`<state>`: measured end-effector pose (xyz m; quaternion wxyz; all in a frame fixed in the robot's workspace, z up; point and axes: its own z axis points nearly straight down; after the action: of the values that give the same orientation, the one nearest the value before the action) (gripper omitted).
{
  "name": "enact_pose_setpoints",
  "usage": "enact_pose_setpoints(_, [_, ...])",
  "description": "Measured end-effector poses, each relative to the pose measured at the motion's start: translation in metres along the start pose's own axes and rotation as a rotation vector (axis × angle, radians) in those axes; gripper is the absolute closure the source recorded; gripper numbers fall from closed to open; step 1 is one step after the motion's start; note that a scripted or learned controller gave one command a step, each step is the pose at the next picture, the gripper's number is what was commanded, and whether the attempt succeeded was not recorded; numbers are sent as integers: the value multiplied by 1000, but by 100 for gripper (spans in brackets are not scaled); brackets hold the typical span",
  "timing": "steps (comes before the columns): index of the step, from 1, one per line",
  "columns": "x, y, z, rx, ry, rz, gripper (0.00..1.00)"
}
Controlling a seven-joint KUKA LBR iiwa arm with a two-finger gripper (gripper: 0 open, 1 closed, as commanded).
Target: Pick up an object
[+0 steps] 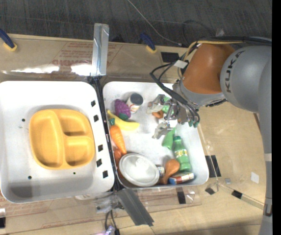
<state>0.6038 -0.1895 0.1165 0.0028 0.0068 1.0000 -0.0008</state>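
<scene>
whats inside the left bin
The left bin holds one yellow divided tray, lying flat with nothing in its compartments. Small dark holes dot the bin's white floor around it. Whatever lies beneath the tray is covered.

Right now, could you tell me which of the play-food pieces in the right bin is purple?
The bunch of grapes, near the bin's upper left corner, is the purple one. The banana just below it is yellow, and the carrot beneath that is orange.
</scene>
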Motion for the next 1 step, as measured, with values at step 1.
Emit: enact_pose_setpoints(1, [13, -20, 22, -1, 3, -105, 0])
